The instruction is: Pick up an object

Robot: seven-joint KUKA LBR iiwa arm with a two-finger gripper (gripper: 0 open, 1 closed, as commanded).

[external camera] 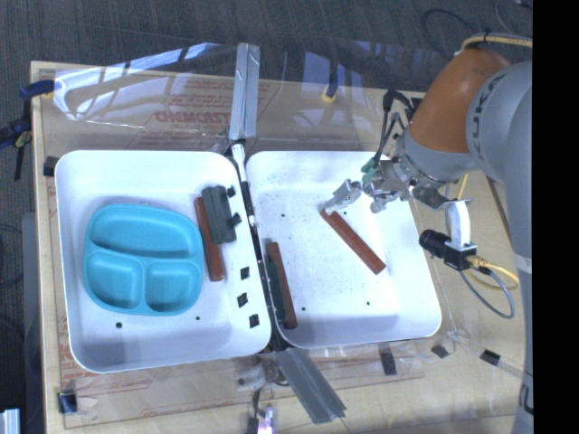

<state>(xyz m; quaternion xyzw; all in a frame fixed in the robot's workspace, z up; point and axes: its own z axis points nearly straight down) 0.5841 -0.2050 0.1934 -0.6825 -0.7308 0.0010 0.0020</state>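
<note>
Where the gripper (342, 197) hangs over the right bin (412, 319), its metal tip is just above the upper end of a flat brown stick (355, 240). The stick is long and thin, reddish brown, and lies diagonally near the middle of this bin. It is not possible to tell if the gripper is released or clenched. The grey arm (470, 107), with its orange band, reaches in over the bin's right edge. A second brown stick (280, 286) lies along the left wall. In the left bin (72, 333) rest a blue divided tray (142, 258), another brown stick (209, 239) and a dark green block (218, 213). Both bins stand on a wooden bench (470, 369).
</note>
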